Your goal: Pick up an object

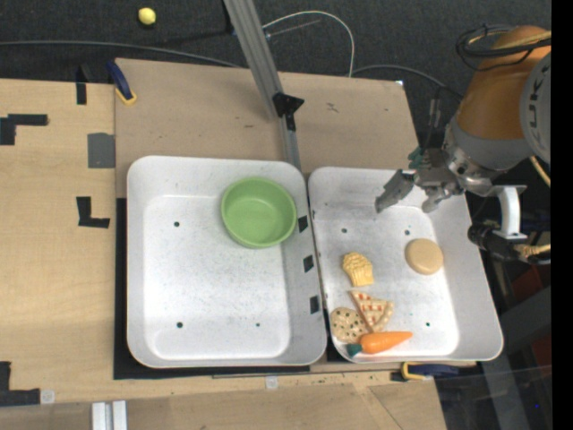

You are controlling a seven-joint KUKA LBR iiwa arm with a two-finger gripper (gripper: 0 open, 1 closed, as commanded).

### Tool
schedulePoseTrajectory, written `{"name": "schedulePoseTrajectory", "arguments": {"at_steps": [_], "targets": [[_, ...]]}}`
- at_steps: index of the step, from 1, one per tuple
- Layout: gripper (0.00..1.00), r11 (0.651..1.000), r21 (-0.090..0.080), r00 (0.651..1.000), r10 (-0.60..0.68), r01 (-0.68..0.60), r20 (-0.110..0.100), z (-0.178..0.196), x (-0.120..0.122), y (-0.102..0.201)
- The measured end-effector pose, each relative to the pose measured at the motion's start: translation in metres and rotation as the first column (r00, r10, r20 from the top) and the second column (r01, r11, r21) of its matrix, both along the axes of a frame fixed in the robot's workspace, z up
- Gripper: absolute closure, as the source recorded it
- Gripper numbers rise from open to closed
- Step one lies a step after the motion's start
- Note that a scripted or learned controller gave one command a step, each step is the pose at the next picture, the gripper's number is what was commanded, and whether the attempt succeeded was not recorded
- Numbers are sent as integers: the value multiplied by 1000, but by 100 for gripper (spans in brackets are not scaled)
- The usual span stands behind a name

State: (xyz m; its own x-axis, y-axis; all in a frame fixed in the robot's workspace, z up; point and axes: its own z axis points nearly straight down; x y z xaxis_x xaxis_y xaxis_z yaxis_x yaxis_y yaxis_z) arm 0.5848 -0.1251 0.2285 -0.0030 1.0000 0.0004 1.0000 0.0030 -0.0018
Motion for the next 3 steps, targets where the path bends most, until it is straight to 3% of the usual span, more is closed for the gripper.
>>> {"name": "schedulePoseTrajectory", "arguments": {"at_steps": [1, 3], "targets": [[0, 1000, 0, 1000, 0, 0, 0, 0, 0, 0], [0, 1000, -1, 1000, -2, 2, -5, -89, 3, -3]]}}
